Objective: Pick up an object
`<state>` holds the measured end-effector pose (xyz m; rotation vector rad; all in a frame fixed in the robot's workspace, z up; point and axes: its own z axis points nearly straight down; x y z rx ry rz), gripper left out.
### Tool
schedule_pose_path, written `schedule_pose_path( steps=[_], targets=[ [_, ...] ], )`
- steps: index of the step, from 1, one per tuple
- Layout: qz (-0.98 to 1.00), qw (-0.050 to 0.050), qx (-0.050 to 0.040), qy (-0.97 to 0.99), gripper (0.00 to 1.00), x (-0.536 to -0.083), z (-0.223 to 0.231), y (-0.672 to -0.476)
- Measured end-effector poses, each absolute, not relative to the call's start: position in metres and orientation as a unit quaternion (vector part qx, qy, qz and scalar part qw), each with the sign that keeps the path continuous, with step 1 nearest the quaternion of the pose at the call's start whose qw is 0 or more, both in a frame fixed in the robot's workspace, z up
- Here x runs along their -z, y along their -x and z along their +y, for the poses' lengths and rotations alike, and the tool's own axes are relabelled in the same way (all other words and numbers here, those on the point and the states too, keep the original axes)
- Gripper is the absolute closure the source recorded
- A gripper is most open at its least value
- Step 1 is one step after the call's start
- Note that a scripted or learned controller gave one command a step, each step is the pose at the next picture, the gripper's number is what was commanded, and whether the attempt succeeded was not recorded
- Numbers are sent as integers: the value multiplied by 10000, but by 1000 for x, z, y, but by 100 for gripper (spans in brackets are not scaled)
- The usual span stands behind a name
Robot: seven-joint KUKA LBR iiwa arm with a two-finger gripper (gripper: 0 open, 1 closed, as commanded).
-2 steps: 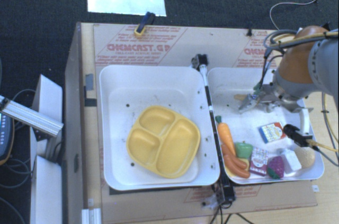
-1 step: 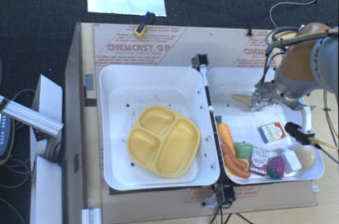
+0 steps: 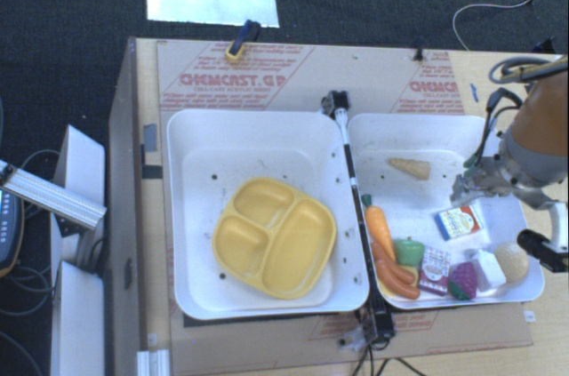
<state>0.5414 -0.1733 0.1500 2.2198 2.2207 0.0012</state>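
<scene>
Juice carton under hand, w/ carrot, bread nearby.

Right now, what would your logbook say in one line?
task: pick up an object | hand: over right bin, above small carton | held: nothing seen | left bin: yellow tray

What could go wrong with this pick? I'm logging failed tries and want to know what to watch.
The gripper sits just above the small carton, which lies flat, so the fingers may slide off it. The toys at the right bin's front edge are packed tight: carrot, green pepper, purple piece. A grab there could snag or shove neighbours.
</scene>
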Motion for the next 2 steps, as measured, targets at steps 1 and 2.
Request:
schedule_pose_path(
  steps=[1,2],
  targets=[
    [7083,5,-7,-7059,100,-164,-97,-569],
    [7074,13,-4,-7068,100,-199,-134,-542]
  ],
)
